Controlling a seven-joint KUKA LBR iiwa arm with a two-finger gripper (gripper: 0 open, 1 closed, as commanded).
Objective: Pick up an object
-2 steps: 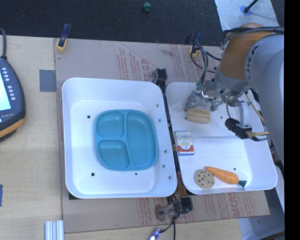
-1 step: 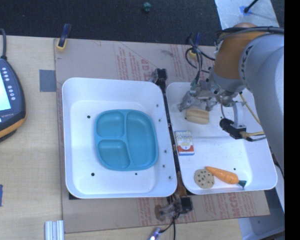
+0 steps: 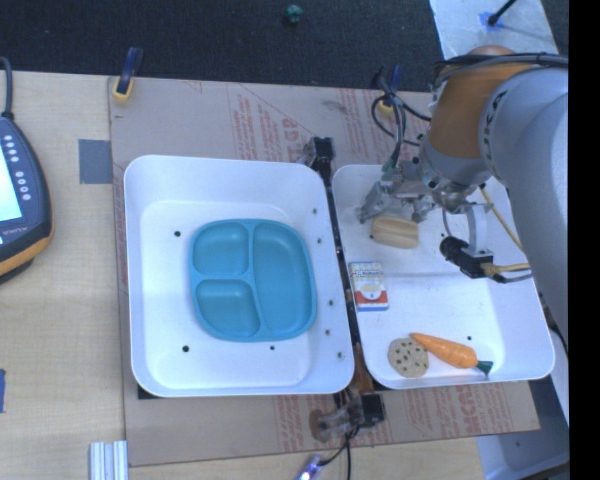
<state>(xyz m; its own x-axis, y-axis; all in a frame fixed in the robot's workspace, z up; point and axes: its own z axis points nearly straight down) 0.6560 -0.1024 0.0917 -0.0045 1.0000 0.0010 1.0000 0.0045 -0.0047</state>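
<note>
gripper hangs over the far end of the right bin, right above a tan bread-like block; whether its jaws are spread or pinching, i cannot tell. to grasp well, it should centre on the block and straddle its short sides. carrot, cookie and small carton lie well apart.

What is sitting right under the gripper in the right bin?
A tan block-shaped item lies just below the gripper, on the right bin floor. Its upper edge is covered by the gripper, so contact cannot be judged.
</note>
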